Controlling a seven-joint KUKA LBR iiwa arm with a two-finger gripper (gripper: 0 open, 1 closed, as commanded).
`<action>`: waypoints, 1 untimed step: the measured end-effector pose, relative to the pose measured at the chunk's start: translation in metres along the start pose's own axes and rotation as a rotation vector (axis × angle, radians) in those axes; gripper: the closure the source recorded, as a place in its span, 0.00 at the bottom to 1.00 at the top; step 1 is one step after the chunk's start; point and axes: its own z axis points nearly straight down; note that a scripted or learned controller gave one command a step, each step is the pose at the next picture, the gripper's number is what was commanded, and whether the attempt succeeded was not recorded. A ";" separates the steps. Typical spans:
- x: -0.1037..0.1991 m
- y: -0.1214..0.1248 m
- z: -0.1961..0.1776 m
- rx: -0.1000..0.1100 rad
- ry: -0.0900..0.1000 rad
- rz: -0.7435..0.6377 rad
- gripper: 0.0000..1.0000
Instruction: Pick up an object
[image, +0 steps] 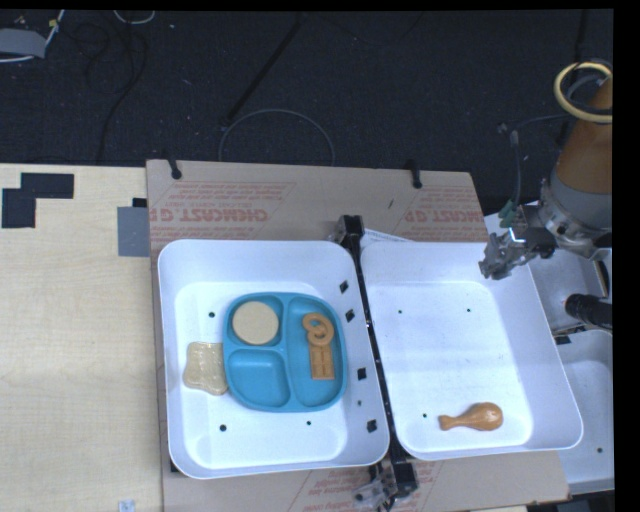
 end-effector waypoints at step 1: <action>0.050 -0.005 0.013 0.008 0.003 -0.003 1.00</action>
